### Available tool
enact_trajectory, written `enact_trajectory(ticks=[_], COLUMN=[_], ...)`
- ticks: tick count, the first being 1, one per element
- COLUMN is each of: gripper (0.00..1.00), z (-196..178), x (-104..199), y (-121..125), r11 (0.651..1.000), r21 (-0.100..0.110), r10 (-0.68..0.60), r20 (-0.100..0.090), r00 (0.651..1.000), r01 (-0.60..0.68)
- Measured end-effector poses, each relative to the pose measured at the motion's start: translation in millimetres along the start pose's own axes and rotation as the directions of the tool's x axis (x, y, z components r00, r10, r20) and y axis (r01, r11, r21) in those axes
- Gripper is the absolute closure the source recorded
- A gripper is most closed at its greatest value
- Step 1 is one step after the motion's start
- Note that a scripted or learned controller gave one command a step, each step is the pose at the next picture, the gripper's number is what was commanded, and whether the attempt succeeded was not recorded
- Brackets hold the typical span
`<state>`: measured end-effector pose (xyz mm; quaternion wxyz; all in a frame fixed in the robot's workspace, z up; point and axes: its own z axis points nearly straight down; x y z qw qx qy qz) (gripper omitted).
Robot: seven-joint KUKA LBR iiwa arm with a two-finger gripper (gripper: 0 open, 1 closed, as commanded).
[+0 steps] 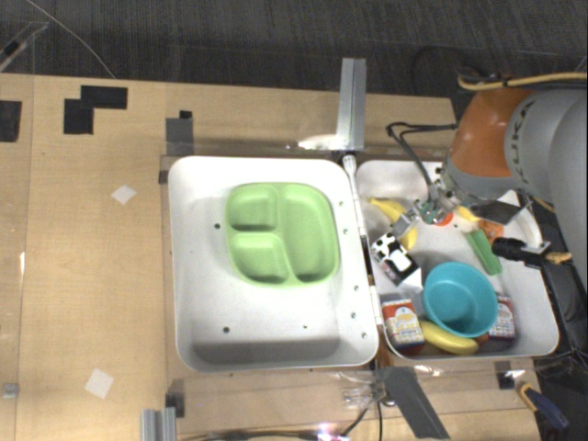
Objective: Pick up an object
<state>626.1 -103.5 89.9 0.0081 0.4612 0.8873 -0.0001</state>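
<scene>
The tool (428, 211) is being held low in the right bin (551, 324), above a yellow banana (390, 209) near the bin's back; the tool's opening cannot be told; a blue bowl (459, 299) is being seen near the front beside a second banana (448, 339); a green divided plate (279, 232) is lying in the left bin (197, 329) on the desk (83, 274).

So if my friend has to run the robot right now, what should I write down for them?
Hand: low in the right bin, over its far end; nothing visibly held.
Right bin: blue bowl, two bananas (one near the hand, one at the near edge), a green marker, a black-and-white block, small packets.
Left bin: green divided plate.
Done: nothing picked up yet.
Left: grab one object and lift it.
</scene>
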Motion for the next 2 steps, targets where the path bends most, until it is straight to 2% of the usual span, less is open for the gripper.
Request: enact_trajectory(ticks=[1,2], gripper=[1.0,1.0], z=[-13,-101], x=[1,16], y=[4,61], r11=[1.0,0.995], r21=[-0.007,-0.006], r10=[-0.01,0.101], r20=[0.003,-0.006], r00=[1.0,0.995], r01=[0.01,-0.101])
